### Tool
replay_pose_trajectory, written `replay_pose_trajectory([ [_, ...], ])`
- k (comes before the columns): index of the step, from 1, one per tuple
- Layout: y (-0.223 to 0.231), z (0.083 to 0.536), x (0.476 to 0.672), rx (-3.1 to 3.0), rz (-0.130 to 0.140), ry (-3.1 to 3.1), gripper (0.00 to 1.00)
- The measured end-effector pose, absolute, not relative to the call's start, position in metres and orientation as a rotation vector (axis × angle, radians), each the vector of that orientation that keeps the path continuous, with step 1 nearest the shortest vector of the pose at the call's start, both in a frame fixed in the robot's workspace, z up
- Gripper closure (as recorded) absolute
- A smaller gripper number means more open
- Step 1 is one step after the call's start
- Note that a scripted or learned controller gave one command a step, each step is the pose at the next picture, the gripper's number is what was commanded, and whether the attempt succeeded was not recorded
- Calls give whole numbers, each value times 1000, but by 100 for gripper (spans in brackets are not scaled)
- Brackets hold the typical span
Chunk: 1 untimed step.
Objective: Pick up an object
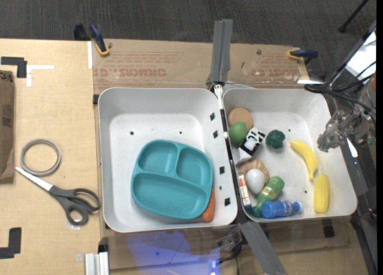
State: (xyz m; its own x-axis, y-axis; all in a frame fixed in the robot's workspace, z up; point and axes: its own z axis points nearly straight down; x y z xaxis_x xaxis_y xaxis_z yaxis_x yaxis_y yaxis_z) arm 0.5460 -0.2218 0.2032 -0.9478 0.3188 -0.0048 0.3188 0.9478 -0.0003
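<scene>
Scissors with grey handles (60, 196) lie on the bench well left of the left white bin (114, 124), which holds a teal divided plastic tray (172, 179). Right of it, the right white bin (311, 105) holds toys — a yellow banana (306, 156) nearest the metal gripper (333, 137) at its right rim; finger state unclear.

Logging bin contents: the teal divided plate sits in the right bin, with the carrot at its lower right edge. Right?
Not quite. The camera view shows the teal divided plate in the left bin, not the right one. The carrot does lie at its lower right edge.
</scene>
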Motion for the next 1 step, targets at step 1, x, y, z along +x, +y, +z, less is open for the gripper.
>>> replay_pose_trajectory([
  [1,-185,92,542,240,1,3130,100],
])
